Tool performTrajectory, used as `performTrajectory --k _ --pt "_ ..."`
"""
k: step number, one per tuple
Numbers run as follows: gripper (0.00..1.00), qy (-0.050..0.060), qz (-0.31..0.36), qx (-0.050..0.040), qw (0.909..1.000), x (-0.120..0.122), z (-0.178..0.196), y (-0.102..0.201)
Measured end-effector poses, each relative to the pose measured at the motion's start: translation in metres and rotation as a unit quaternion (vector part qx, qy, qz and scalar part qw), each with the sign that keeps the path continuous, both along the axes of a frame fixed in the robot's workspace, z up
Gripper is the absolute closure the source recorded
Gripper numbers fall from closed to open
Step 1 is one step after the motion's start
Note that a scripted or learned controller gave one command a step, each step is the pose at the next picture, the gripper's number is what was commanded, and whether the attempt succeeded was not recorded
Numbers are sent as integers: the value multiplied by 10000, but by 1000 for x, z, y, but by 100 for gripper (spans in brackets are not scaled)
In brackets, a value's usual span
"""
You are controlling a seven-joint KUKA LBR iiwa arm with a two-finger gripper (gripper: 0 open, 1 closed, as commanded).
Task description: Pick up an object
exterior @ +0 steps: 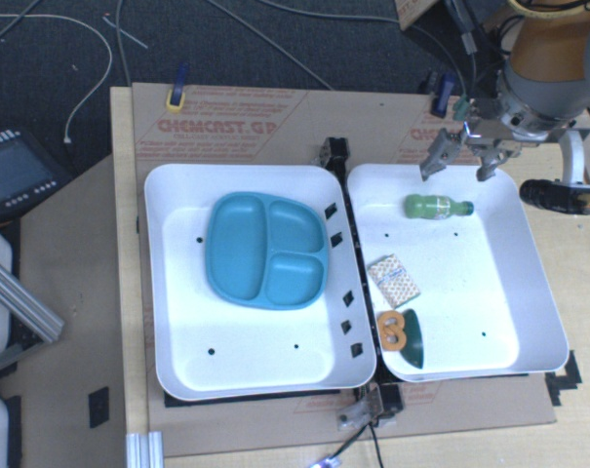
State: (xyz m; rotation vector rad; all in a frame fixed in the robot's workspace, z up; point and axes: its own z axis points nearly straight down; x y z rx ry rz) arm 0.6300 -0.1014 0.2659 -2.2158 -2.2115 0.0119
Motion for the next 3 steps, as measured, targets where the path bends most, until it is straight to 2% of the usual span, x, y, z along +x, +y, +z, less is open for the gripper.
performTrajectory --k 1,2,3 --pt "0 -62 11 -8 10000 2 7 0" --pt "0 -32 6 -6 10000 -6 -49 -5" --pt "0 -34 9 -3 10000 -3 -112 -4"
